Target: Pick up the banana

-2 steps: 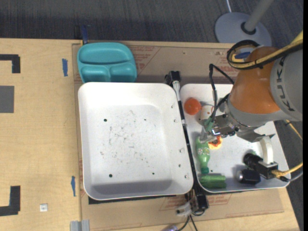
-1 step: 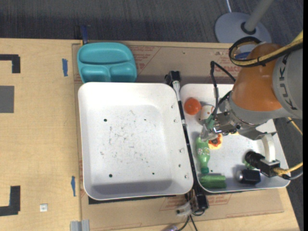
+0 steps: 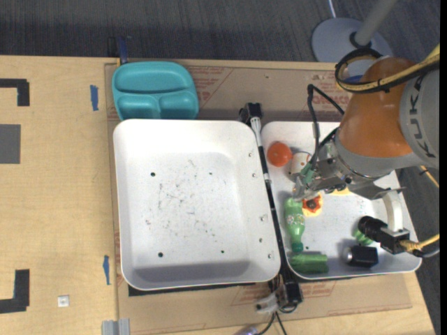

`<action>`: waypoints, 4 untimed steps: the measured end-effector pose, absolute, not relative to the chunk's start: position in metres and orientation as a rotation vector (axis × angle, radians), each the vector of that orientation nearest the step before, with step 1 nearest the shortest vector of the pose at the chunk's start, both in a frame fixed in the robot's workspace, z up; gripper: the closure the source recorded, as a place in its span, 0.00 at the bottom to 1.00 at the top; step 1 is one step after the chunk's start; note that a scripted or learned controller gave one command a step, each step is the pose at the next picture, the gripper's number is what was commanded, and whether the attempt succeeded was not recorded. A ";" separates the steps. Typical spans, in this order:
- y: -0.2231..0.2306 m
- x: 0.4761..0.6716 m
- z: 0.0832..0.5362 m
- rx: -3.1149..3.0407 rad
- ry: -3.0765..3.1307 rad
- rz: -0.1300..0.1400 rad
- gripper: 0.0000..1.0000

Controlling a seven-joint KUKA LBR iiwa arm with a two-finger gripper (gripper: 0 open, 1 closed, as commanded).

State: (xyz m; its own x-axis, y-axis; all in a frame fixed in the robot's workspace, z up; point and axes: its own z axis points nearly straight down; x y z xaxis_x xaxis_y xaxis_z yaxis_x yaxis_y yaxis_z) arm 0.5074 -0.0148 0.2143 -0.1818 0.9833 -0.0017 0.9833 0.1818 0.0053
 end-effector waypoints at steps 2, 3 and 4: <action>-0.071 0.479 0.237 1.844 2.544 0.000 1.00; -0.070 0.481 0.247 1.841 2.543 0.001 1.00; -0.038 0.478 0.188 2.349 2.092 -0.004 1.00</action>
